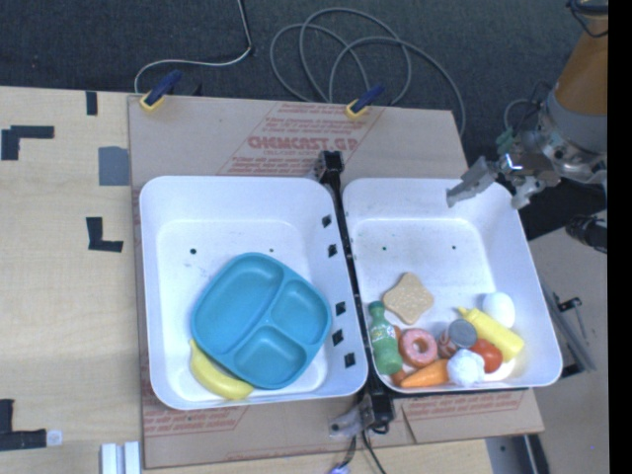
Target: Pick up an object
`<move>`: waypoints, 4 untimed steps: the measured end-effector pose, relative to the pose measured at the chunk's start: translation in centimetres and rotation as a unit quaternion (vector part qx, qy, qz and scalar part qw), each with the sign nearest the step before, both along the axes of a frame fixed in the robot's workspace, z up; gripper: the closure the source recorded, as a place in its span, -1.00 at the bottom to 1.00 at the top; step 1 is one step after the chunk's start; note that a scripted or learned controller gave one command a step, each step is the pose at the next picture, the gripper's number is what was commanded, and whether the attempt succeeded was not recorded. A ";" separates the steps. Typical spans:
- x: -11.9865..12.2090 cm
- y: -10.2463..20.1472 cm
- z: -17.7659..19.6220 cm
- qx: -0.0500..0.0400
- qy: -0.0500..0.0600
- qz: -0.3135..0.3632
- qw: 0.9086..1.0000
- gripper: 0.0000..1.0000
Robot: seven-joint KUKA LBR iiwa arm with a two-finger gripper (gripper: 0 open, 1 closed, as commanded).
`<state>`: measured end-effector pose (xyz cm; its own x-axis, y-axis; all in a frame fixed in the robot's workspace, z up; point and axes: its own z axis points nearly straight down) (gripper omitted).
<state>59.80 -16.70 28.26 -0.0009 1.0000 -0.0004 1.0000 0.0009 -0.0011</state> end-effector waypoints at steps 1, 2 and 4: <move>-4.5 5.5 -10.8 0.002 0.005 0.001 1.000 -1.00; -9.7 6.1 -18.5 0.002 0.001 -0.003 1.000 -1.00; -7.2 6.0 -18.3 -0.001 -0.006 -0.001 1.000 1.00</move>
